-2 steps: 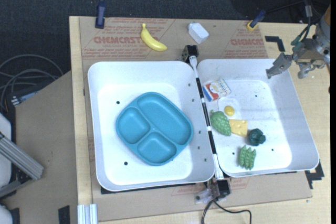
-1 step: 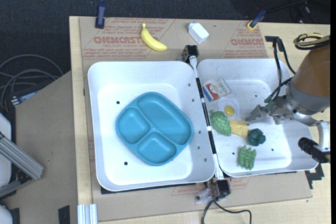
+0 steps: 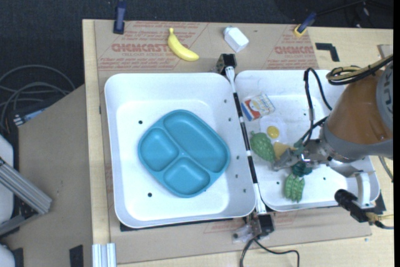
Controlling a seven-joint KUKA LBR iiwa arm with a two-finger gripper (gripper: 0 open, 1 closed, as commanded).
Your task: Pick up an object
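Cardboard-lined surface read "CHEMCAST"; banana lay near its far edge; dark carpet around. Gripper finger state unclear.

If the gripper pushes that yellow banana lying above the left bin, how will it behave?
The banana looks like a small plastic toy, so it is probably light and stiff. Its curved shape likely makes it pivot or spin rather than slide straight. Its glossy skin may be slippery to grip.

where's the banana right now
The banana lies on the cardboard bench top beyond the left bin, outside both bins, near that bin's far edge, left of a small white block.
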